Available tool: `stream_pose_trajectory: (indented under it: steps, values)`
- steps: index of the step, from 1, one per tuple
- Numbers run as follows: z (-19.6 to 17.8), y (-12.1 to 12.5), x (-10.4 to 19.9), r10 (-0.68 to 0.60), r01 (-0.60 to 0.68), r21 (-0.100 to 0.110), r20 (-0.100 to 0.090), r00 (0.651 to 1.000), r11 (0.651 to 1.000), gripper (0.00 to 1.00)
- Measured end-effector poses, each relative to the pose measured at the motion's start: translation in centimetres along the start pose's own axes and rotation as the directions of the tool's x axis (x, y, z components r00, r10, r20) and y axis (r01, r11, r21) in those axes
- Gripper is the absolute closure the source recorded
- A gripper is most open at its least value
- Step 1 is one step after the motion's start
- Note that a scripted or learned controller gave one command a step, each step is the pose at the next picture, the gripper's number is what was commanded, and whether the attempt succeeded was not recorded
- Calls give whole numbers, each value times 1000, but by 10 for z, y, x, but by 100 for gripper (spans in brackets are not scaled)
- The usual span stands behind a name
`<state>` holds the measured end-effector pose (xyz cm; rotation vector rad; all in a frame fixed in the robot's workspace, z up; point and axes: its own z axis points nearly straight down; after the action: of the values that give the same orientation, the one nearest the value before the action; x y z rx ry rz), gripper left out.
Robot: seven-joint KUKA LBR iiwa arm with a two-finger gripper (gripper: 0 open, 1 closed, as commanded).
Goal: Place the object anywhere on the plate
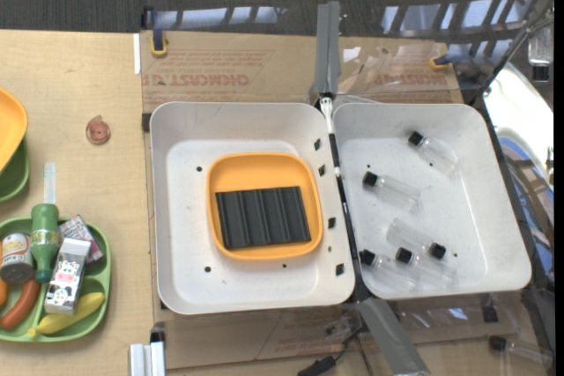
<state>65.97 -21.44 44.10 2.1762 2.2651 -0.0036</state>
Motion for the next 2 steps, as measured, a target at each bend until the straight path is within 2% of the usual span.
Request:
stream_pose_trajectory:
  steps: [1, 2]
  values:
    - [0, 0, 0, 0, 0, 0, 0, 1000, 1000, 0]
    - [0, -64, -6, -280, 280, 0, 0, 960, 960, 0]
